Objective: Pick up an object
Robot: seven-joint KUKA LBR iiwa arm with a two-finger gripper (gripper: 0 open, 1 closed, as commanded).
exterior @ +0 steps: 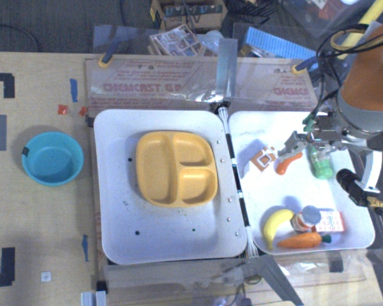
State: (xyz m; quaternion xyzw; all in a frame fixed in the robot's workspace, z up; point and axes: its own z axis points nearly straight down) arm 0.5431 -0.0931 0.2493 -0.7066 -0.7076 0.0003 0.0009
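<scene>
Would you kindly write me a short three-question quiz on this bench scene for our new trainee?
1. True or false: the yellow divided tray lies in the left bin.
2. Multiple choice: which thing lies nearest the gripper? A) the banana B) the green bottle C) the blue bowl
3. Fill in: the blue bowl stands on the bench, to the ____ of both bins.

Key
1. True.
2. B; the bottle lies just below the gripper in the right bin.
3. Left.
</scene>
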